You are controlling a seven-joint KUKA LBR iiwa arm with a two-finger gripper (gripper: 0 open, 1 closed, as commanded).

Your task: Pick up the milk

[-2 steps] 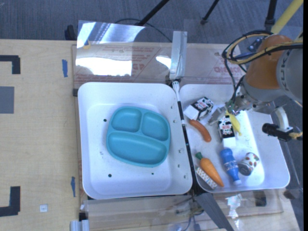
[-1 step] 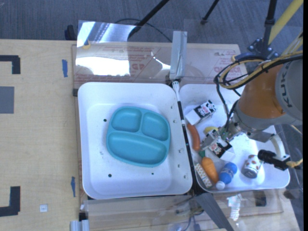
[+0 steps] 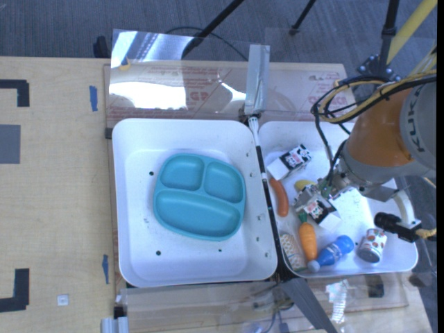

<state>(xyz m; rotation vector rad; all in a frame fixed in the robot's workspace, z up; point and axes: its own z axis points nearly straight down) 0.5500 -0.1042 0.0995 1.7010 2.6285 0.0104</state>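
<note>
**Jaws low in the right bin, milk waiting just behind**

The jaws (image 3: 320, 198) hover down among the clutter, and whether they're released or clenched, I can't tell. The cow-patterned milk carton (image 3: 295, 158) lies just beyond them, near the hot dog (image 3: 279, 195). Probably light, stiff card, crushable: best pinched across its flat sides.

Milk carton (image 3: 295, 158) with open floor around; hot dog (image 3: 279, 195) nearby.
</note>
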